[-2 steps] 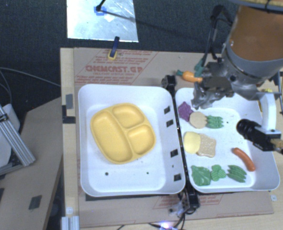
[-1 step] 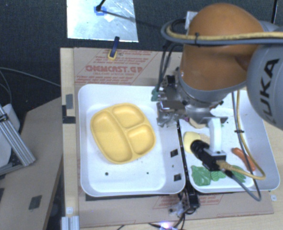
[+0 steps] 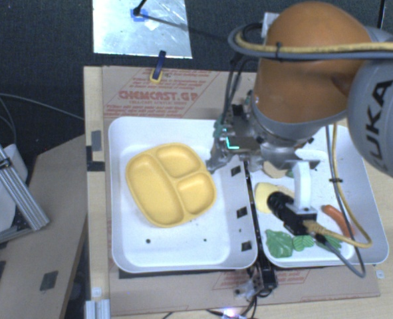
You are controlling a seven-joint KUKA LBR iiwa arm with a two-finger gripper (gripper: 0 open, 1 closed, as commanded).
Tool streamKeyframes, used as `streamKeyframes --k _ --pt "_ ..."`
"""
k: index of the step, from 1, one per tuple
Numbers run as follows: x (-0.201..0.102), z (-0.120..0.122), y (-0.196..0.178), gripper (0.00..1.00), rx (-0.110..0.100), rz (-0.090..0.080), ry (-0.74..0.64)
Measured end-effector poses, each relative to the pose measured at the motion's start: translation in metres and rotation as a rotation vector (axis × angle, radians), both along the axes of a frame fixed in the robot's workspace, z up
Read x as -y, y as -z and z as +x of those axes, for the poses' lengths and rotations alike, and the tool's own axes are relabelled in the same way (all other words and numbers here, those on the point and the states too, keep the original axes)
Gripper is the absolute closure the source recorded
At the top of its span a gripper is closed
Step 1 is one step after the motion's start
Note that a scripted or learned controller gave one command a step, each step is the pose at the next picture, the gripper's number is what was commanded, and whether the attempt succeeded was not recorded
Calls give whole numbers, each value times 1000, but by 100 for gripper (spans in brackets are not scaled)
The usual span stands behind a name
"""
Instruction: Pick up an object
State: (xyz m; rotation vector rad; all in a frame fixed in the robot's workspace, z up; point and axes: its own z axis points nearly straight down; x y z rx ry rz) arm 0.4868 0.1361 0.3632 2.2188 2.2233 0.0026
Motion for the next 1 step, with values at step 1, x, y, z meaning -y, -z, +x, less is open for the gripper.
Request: streamKeyframes --k 1 --pt "0 1 -11 100 3 1 -4"
